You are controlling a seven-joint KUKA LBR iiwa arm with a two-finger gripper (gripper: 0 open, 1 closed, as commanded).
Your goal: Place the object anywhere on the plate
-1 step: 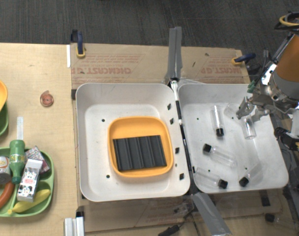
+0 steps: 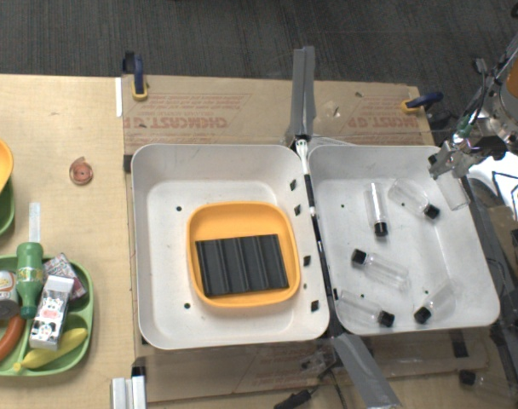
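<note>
Up at the right edge of the camera view, the gripper (image 2: 453,154) hangs over the far right corner of the right bin (image 2: 327,228), just above its rim. Its metal parts are small and partly blurred there, so whether it is spread or pressed together cannot be told, and nothing can be made out in its grasp. Wires and the arm's wrist run off to the right behind it.

Inside the right bin lie several clear vials with black caps, scattered and apart from one another. One vial (image 2: 376,208) lies nearly upright in the picture in the upper middle, its cap toward the near side. Another vial (image 2: 414,200) lies near the far right, closest to the gripper but not touching it. A third vial (image 2: 377,267) lies near the middle, and two more (image 2: 364,307) (image 2: 434,302) rest by the near wall.

The left bin (image 2: 157,254) holds the orange plate (image 2: 195,237), which sits in its centre. A dark grey ribbed block (image 2: 242,263) lies flat on the plate, covering most of its floor. None of the vials is on the plate.
</note>
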